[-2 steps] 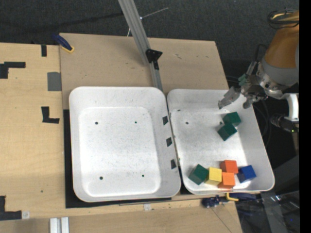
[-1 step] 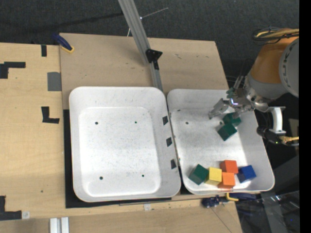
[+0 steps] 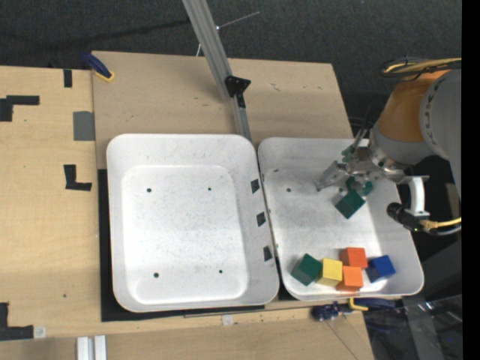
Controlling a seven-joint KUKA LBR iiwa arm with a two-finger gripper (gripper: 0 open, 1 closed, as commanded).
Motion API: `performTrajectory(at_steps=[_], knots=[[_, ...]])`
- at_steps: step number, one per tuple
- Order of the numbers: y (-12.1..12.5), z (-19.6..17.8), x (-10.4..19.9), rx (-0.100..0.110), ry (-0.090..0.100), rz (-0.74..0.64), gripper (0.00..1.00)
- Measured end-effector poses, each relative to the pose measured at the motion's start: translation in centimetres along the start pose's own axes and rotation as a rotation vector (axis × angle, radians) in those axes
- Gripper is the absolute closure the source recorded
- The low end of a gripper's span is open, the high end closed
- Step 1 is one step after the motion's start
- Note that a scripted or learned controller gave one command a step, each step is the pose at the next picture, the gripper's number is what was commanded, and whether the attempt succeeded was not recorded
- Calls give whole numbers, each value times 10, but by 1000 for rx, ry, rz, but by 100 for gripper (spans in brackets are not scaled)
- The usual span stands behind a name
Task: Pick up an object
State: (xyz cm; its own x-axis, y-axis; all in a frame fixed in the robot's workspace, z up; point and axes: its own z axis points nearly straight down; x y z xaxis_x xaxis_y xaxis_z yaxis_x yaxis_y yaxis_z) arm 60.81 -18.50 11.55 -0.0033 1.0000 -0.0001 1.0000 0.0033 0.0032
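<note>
Camera view looks down at a slant on a wooden tabletop point(image 3: 187, 88) that carries two shallow white bins side by side. The left bin point(image 3: 120, 201) shows a bare speckled floor with a few dark dots. The right bin point(image 3: 300, 223) holds the blocks. The grey arm point(image 3: 442, 118) with its orange band reaches in from the right, and its end effector point(image 3: 351, 186) hangs over the upper middle of the right bin. A dark green block point(image 3: 349, 203) sits tilted right at the tip of the end effector, seemingly pinched between the fingers, though the view is too small to be sure of the contact or whether it is lifted off the bin floor. Along the near edge of the right bin lies a cluster of blocks, touching or just beside one another: a green block point(image 3: 305, 268), a yellow block point(image 3: 331, 270), two orange blocks point(image 3: 353, 258) and a blue block point(image 3: 381, 267). A metal pole point(image 3: 214, 40) crosses the tabletop behind the bins
</note>
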Motion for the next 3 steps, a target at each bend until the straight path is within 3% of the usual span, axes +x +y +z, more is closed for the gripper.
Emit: performTrajectory(at_steps=[1,3], knots=[[1,-12,2,0,3,-2,100],[-3,-105,14,-1,-1,1,100]])
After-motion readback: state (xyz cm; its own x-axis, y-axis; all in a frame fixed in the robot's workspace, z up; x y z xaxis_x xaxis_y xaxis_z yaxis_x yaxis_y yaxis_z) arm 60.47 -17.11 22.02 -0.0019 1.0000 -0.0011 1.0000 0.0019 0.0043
